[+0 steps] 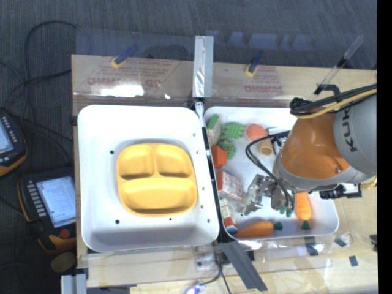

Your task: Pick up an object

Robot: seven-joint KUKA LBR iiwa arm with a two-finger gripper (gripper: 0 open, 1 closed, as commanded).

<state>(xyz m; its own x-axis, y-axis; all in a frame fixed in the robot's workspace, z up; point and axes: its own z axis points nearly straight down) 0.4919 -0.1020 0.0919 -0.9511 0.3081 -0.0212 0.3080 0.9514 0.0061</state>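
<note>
The gripper (260,196) sits low in the right bin (327,225), directly right of the divider (211,176) between the two bins. Whether its fingers are spread or pressed together cannot be determined; the metal parts blur together.

The nearest candidate object is the toy carrot (254,229), lying just below the gripper near the bin's front wall. Its long axis runs roughly left-right, parallel to that wall. It is orange, tapered, with a small green tip at its right end. A second toy carrot (303,206) lies upright just to the right of the gripper. The coming move likely requires a short shift toward the front wall, with the fingers closing across the carrot's narrow width.
</note>
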